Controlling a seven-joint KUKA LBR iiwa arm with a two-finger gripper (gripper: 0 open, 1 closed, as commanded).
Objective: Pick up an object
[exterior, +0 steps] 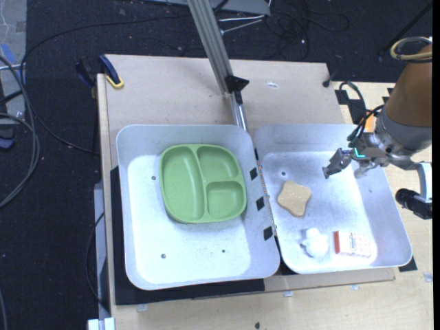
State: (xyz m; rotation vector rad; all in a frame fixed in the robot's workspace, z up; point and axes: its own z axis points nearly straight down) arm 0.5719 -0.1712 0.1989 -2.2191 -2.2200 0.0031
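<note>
Tan slab [294, 199], white lump [315, 243], red-white packet [353, 244]

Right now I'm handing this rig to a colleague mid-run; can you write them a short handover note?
Gripper: above the right bin, near its upper edge, nothing seen held.
Things: tan slice, white lump and red-and-white packet all lie in the right bin; green divided plate lies in the left bin.
Done: no pick yet.
Left: come down on one object, likely the tan slice, grasp and lift.
</note>
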